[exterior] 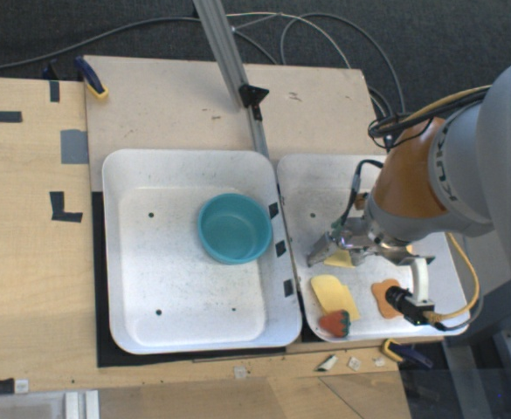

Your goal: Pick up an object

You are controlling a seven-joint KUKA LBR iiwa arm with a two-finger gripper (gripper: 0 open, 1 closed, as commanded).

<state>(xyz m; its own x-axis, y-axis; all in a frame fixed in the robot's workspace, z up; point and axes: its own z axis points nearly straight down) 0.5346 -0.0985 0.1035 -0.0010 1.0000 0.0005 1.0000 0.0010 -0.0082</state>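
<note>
White plastic is most of what my one overhead camera gives me: two shallow bins side by side on the bench, the left bin [128, 190] and the right bin [312, 186], their inner rims touching along the middle; a teal bowl [234, 227] sits upright in the left bin, toward its right side, near the shared rim, and I see nothing else in that bin.

I read the right bin as the busy one; the arm [452, 177] comes in from the right of the view, grey with its orange band over the wrist, and hangs above the middle of that bin; the gripper [335, 247] points down and to the left, low over the bin floor, and I cannot tell whether its fingers are apart or together, since the wrist body covers much of them; a small pale yellow piece [345, 258] lies just beside or under the tip, and I cannot say whether it is touched or held.

Nearer the front rim of the same bin I see a yellow block [334, 291] lying flat, with a red object [334, 323] with a bit of green on it just below it, the two touching or nearly so; an orange piece [385, 297] lies to their right, close to a black fitting on the arm's cabling.

Beyond the bins a grey metal pole [224, 46] slants across the tan board, and black cables [325, 29] loop over the dark floor.
</note>
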